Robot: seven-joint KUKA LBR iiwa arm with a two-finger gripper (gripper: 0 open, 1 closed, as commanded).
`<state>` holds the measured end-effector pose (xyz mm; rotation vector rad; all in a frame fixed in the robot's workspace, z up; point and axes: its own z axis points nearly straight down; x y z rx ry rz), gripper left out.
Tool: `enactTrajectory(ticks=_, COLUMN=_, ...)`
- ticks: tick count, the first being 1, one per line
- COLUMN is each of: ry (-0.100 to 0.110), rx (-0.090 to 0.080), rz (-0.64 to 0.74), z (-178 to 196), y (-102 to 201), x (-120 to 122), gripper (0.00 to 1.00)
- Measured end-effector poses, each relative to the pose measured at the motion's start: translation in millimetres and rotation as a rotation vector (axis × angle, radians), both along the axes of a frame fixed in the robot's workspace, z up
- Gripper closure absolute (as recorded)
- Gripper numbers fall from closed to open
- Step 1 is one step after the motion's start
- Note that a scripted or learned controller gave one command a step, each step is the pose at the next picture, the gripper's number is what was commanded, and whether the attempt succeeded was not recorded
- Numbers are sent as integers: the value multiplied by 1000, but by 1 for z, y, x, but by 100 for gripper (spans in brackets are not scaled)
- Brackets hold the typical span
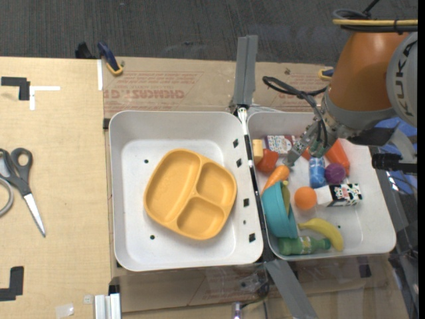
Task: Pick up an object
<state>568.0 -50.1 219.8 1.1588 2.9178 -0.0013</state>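
My gripper [304,153] hangs low over the back of the right bin [372,244], open, with nothing seen between its fingers. It sits just above a blue bottle [317,173] and an orange carrot [277,175]. Around it lie a red-orange piece [268,159], a white packet [279,142], an orange block [339,154] and a purple piece [335,173]. Nearer the front are an orange ball [305,198], a cow-patterned box [344,194], a teal bowl [279,212], a banana [323,231] and a green bottle [304,246].
The left bin [126,178] holds a yellow divided plate [191,195]. Scissors [23,185] lie on the bench at far left. A grey divider bar [244,72] runs between the bins at the back. The arm's orange band [362,72] looms over the right bin's back corner.
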Motion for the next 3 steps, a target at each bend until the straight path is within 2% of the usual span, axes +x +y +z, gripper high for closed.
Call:
enactTrajectory(ticks=1, ry=0, rx=0, rz=-39, z=23, y=27, x=18, gripper=100)
enactTrajectory(ticks=2, ry=3, rx=0, rz=-286, z=77, y=-3, x=-68, gripper=100)
enactTrajectory(ticks=3, ry=2, rx=-1, rz=-339, z=67, y=56, x=-41, gripper=100)
